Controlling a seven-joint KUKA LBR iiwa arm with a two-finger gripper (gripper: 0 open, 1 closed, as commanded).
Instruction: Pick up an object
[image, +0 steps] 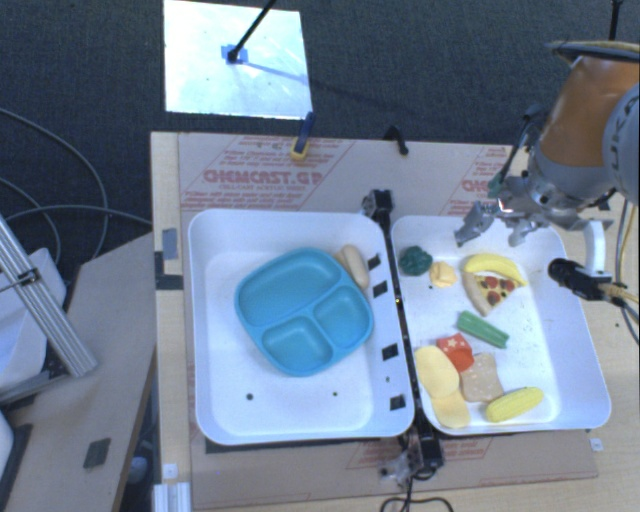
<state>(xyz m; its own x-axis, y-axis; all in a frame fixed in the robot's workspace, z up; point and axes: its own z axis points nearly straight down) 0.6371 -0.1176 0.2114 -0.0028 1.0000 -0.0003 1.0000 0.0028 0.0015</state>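
- The left shallow white plastic bin (215, 400) holds a light blue plastic plate with three compartments (303, 311), lying near the bin's middle.
- A pale tan oval toy piece (353, 265) lies touching the blue plate's upper right rim, close to the divide between the bins.
- The right shallow white plastic bin (575, 370) holds a scatter of toy foods.
- At its upper left sits a dark green lumpy toy (415, 261), with a small yellow piece (443, 274) just beside it.
- Right of these lie a yellow toy banana (494, 264) and, touching it below, a toy pizza slice (492, 290).
- Lower down, a green toy pod (482, 328) lies slantwise.
- Along the bin's lower part are a yellow oval piece (437, 369), a red toy piece (456, 351), a tan bread-like piece (482, 380) and a yellow toy corn cob (513, 403).
- The grey two-finger gripper (497, 228) hangs over the right bin's upper edge, just above the banana, its fingers spread apart with nothing between them.
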